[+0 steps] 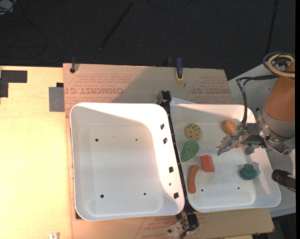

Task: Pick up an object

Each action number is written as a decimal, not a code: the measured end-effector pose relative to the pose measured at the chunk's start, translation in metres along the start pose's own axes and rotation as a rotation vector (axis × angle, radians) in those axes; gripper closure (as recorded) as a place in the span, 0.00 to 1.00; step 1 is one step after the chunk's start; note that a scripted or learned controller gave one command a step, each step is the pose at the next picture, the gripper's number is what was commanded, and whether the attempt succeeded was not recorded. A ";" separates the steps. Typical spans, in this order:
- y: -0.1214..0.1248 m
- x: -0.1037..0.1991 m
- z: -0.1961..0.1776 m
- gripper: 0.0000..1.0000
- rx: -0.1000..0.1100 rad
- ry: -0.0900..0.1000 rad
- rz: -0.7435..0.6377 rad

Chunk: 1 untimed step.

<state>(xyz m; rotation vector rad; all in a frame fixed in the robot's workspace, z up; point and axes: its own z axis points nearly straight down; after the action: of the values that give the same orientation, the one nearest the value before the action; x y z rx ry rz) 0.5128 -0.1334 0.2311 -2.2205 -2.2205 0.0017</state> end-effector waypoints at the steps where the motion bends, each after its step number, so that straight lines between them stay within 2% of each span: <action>1: 0.012 0.023 -0.173 0.00 -0.018 -0.003 -0.005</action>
<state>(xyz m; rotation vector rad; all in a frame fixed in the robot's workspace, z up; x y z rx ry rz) 0.5255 -0.1105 0.4039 -2.2254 -2.2358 -0.0153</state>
